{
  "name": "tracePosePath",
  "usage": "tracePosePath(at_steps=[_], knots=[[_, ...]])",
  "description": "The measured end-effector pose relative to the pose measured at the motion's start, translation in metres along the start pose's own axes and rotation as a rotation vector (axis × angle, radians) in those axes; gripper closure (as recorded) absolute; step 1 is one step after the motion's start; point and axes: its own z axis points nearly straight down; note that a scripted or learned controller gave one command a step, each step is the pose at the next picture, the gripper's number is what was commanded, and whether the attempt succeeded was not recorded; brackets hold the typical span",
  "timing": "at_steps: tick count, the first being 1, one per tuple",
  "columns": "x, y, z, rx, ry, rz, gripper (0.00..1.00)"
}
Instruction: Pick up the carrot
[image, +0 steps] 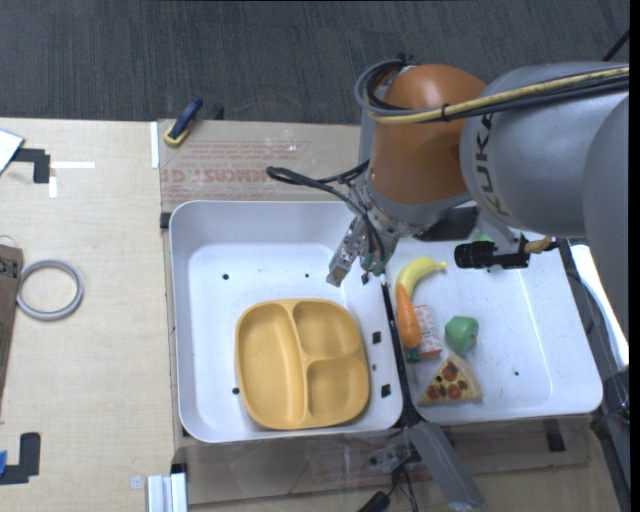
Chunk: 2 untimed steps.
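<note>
Pizza (450, 381) nearest, at 6 o'clock in right bin (545, 345). Carrot (407, 312) just above, hugging bin's left wall, touching banana (420, 271) at 12. My gripper (357, 256) hangs at 10 from carrot, fingers parted, holding nothing. Risk: wall blocks one finger, carrot rolls away.

Landmark: divided plate (302, 362), lying in the left bin (200, 300), toward its near side. Right of the plate, across the bin wall, the carrot (407, 312) is lying in the right bin (560, 350). Banana (419, 272) is sitting just behind the carrot. Pizza slice (451, 381) is lying right of the plate. Gripper (357, 256) is hanging behind the plate. Tape roll (46, 289) is resting well left of the plate.
</note>
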Motion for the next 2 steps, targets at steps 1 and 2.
tracePosePath(at_steps=[1,2], knots=[[0.026,-0.058,-0.02,0.0,0.0,0.01,1.0],[-0.057,-0.033,0.0,-0.001,-0.003,-0.274,1.0]])
